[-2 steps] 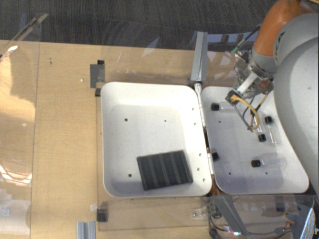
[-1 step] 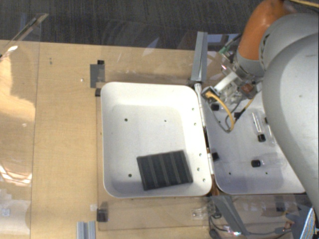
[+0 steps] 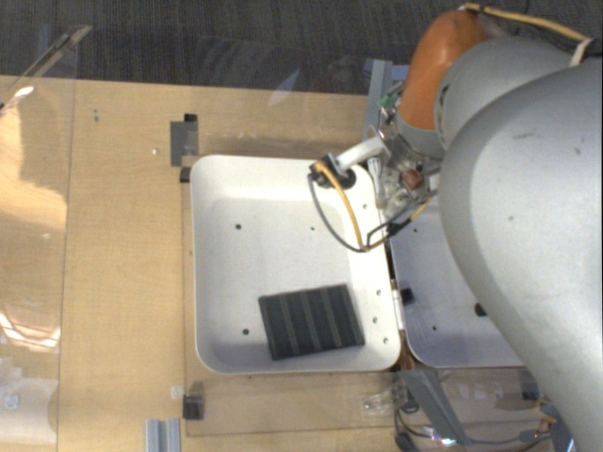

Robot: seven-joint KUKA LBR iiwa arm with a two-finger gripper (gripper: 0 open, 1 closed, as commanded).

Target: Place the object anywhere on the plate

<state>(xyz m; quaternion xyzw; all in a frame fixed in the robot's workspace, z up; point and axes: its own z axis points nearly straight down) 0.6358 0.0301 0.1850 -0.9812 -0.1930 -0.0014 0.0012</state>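
From above, the dark ribbed plate point(image 3: 311, 321) lies flat in the left bin point(image 3: 221, 252), near its front right corner, on the counter point(image 3: 113, 252). The hand point(image 3: 400, 182) hangs over the seam between bins — can't tell if it's clenched or released, or where the object is. I'd center over the plate and come down low before letting go.

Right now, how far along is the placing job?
Nothing looks done yet. A dark ridged pad lies flat in the left bin, near its front right corner. The arm hangs over the seam between the bins. The pick and the placing are both left.
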